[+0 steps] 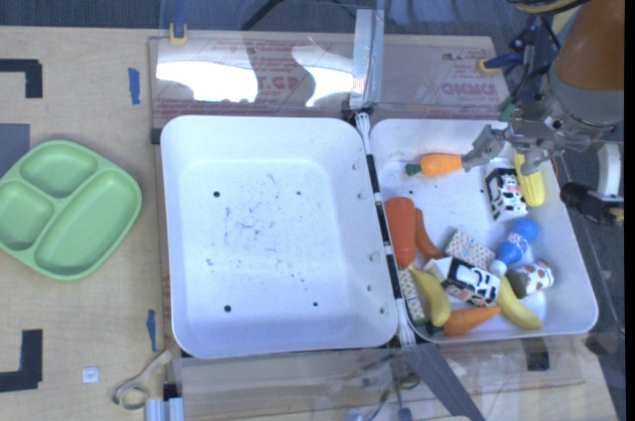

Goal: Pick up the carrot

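The carrot [440,165], orange with a small green top pointing left, lies flat near the back wall of the right bin [585,282]. My gripper [501,154] hangs just right of the carrot's thick end, over the bin's back right part. Its fingers [483,148] look spread open with nothing between them. The carrot is apart from the gripper and in full view.
A yellow corn piece [533,183] and a black-and-white toy [506,195] lie under the gripper. Several toys crowd the bin's front: a red-orange piece [400,225], bananas [429,295], a blue item [518,240]. The left bin [189,136] and green plate [64,208] lie leftward.
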{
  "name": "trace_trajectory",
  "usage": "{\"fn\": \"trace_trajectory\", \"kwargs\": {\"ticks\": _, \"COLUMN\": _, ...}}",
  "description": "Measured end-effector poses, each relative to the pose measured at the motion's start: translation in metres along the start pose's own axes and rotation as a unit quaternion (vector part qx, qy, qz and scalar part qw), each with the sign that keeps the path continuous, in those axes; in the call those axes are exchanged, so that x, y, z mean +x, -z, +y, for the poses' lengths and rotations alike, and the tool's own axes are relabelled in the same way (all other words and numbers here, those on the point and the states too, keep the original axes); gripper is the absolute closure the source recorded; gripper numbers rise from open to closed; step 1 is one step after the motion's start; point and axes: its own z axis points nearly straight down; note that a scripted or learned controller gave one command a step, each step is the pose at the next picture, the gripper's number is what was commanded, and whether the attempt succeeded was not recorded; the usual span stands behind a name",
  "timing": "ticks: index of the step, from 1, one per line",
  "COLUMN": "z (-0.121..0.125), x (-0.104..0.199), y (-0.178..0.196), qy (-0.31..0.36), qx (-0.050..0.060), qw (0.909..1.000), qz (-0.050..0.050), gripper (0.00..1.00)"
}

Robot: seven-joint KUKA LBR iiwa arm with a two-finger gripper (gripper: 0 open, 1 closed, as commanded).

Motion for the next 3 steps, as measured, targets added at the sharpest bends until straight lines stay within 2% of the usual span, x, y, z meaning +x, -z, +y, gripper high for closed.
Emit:
{"fn": "trace_trajectory", "kwargs": {"ticks": 1, "z": 0.049, "x": 0.042, "y": -0.046, "qy": 0.020, "qx": 0.000, "qw": 0.9998, "qz": 0.000, "gripper": 0.00}}
{"fn": "trace_trajectory", "kwargs": {"ticks": 2, "z": 0.073, "x": 0.013, "y": -0.122, "qy": 0.054, "qx": -0.005, "qw": 0.9985, "qz": -0.001, "gripper": 0.00}}
{"fn": "trace_trajectory", "kwargs": {"ticks": 3, "z": 0.040, "x": 0.022, "y": -0.128, "qy": 0.155, "qx": 0.001, "qw": 0.9879, "qz": 0.001, "gripper": 0.00}}
